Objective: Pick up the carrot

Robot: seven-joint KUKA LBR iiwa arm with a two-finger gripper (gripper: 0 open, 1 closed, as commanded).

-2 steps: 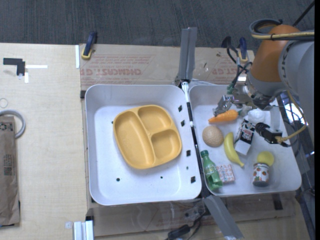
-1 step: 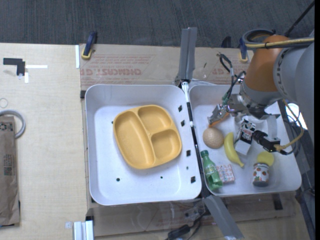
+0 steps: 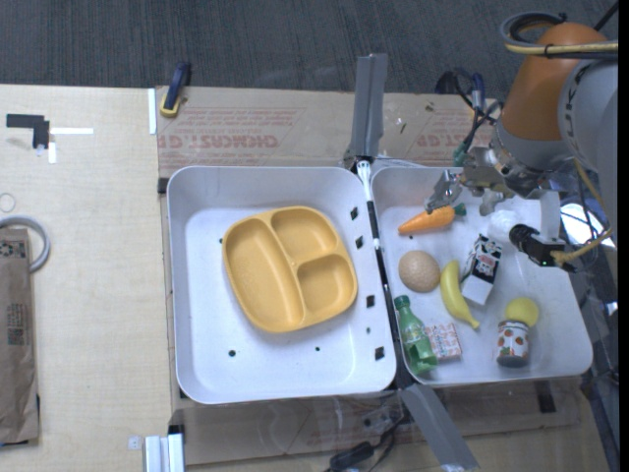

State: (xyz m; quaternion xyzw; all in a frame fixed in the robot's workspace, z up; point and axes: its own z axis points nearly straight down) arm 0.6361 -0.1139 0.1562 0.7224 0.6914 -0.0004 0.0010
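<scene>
Carrot (image 3: pixel 428 221) sits in the right bin (image 3: pixel 580 347), up toward its far left corner, lying crosswise with the pointed tip aimed at the divider between the bins and the green-topped end facing the arm. And the tool (image 3: pixel 444 193) is right there, down over that thicker end, touching or just above it. Whether it is spread or pinching, the view cannot tell; the tips are too small and blurred against the carrot. The grey arm with its orange band (image 3: pixel 550 82) comes in over the bin's far right corner.

Just nearer than the carrot lies a tan egg (image 3: pixel 419 270), with a banana (image 3: pixel 456 297) beside it and a small carton (image 3: pixel 482 262) next to that. Along the near edge sit a green bottle (image 3: pixel 413 334), a packet (image 3: pixel 444 341) and a jar (image 3: pixel 513 342).

Over in the left bin (image 3: pixel 197 362), a yellow divided plate (image 3: pixel 290 266) rests near the middle.
</scene>
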